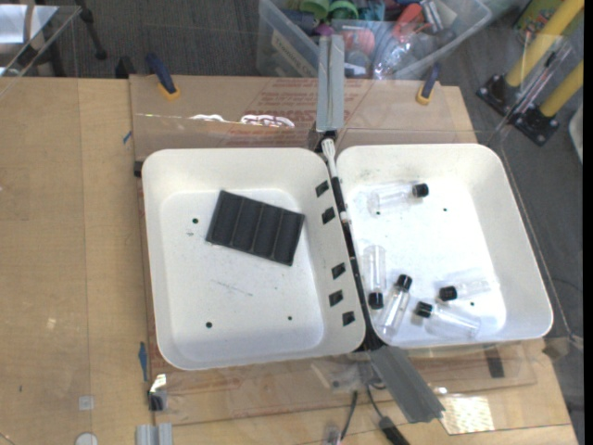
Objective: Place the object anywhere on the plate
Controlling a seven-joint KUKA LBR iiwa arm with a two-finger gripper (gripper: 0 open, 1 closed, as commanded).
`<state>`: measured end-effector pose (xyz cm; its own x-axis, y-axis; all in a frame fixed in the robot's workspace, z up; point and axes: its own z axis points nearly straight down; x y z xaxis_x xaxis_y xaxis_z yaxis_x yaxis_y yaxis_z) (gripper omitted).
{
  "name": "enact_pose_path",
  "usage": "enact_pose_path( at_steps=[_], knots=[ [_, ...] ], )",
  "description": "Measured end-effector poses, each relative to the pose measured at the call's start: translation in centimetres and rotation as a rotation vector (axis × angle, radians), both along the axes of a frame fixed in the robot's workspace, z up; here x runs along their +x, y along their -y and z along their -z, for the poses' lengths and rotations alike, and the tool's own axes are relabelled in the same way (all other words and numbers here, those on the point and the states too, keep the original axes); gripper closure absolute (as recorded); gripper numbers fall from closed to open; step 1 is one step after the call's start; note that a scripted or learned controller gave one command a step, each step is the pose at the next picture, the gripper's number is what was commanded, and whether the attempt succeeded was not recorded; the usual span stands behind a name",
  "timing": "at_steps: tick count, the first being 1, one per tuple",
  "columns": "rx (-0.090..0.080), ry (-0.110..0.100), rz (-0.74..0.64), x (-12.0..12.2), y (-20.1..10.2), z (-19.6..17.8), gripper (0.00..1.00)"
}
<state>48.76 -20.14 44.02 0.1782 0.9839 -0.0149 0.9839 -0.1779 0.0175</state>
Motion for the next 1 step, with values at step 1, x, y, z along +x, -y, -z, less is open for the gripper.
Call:
enact_pose_path(
  at_steps=[1],
  knots=[
    [0.000,0.000,0.000,0.00,-0.01,0.01,0.00]
  ],
)
